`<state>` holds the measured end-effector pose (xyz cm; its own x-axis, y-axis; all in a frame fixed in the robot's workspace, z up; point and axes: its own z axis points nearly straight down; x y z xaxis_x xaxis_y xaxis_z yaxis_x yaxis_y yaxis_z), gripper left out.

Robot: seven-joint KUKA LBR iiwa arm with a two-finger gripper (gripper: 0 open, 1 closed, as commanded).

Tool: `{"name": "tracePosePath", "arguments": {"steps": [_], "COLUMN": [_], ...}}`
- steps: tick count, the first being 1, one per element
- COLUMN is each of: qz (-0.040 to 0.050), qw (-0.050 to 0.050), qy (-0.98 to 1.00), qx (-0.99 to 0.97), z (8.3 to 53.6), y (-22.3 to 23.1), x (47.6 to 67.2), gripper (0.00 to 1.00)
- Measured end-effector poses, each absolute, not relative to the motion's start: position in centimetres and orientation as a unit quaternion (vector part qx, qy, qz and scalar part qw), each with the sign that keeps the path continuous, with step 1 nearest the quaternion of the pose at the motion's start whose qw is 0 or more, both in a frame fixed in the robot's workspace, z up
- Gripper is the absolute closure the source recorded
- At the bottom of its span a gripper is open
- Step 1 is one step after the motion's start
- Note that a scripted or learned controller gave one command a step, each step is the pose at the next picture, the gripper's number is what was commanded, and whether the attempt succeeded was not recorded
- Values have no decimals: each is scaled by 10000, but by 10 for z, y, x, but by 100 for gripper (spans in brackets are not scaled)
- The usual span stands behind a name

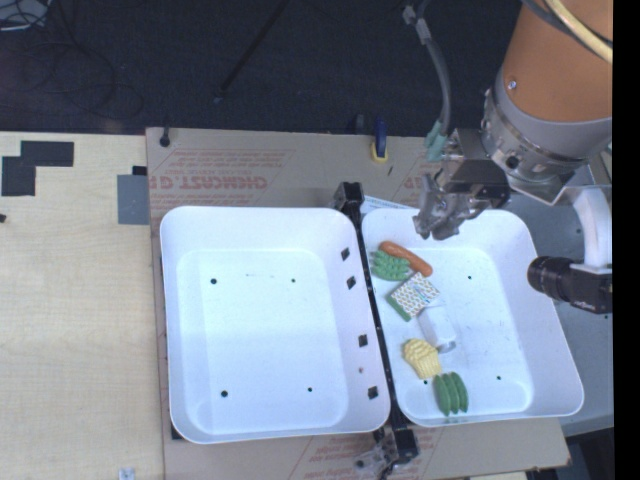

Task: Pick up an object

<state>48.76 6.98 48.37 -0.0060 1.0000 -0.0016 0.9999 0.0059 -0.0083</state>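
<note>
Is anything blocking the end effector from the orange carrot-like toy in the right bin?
Nothing visible does. The end effector hangs above the right bin's back edge, and the orange toy lies just below and to its left. A green toy touches the orange one's near side, not the approach side.

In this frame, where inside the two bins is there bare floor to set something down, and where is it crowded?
The left bin has bare floor from wall to wall. In the right bin, the right half is bare. Crowded: its left side by the divider, where the carrot, checkered block, yellow corn and green vegetable lie.
</note>
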Motion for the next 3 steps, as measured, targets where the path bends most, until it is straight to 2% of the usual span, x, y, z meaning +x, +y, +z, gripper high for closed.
{"name": "tracePosePath", "arguments": {"steps": [3], "qz": [75], "qw": [52], "qy": [-7138], "qx": [-7003], "z": [512], "y": [72], "x": [489], "gripper": [100]}}
